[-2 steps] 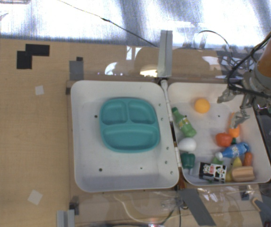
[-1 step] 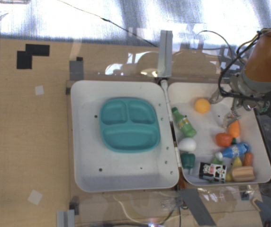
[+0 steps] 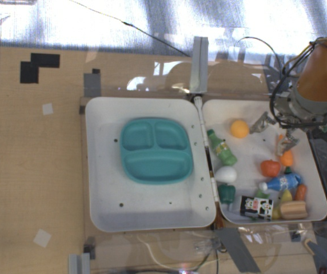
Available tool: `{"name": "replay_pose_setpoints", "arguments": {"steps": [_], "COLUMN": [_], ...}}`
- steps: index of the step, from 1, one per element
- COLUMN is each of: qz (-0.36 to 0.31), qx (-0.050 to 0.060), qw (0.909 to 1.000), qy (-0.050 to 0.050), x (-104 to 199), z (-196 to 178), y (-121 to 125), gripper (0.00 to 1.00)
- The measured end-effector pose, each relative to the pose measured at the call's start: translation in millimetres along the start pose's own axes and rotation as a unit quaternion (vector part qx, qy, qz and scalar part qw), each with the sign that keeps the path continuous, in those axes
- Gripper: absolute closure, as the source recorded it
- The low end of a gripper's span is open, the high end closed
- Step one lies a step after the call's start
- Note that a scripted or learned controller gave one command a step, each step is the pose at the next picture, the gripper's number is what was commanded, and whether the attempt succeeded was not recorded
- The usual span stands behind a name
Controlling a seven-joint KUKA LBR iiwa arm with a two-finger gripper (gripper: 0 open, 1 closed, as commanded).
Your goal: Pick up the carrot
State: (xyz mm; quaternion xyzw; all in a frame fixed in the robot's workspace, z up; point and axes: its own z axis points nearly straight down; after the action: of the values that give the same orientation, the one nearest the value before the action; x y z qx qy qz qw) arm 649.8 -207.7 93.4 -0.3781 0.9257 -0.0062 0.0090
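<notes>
The carrot point(image 3: 287, 158) is a small orange piece with a green tip, lying near the right wall of the right bin point(image 3: 318, 210). My gripper point(image 3: 273, 133) hangs over the upper part of that bin, just above and to the left of the carrot. Its fingers are spread open with nothing between them. One fingertip point(image 3: 260, 123) points toward the orange ball. The other fingertip point(image 3: 286, 143) ends close above the carrot's top end. The arm's orange band point(image 3: 323, 67) rises behind the gripper at the right.
In the right bin lie an orange ball point(image 3: 239, 129), a green bottle point(image 3: 221, 147), a white egg point(image 3: 226, 174), a red tomato point(image 3: 270, 168), a blue bottle point(image 3: 283, 182), a black-and-white carton point(image 3: 257, 206) and a tan bread piece point(image 3: 293, 210). The left bin point(image 3: 100, 210) holds a teal tray point(image 3: 155, 150).
</notes>
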Motion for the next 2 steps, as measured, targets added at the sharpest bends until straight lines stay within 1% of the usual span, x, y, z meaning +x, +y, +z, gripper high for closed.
{"name": "replay_pose_setpoints", "arguments": {"steps": [1, 2], "qz": [-0.147, -0.148], "qx": [-0.001, 0.005], "qw": [0.9891, 0.9890], "qy": [-0.005, -0.006], "x": [9, 7], "z": [-2, -16], "y": [20, 17], "gripper": [0.00, 1.00]}}
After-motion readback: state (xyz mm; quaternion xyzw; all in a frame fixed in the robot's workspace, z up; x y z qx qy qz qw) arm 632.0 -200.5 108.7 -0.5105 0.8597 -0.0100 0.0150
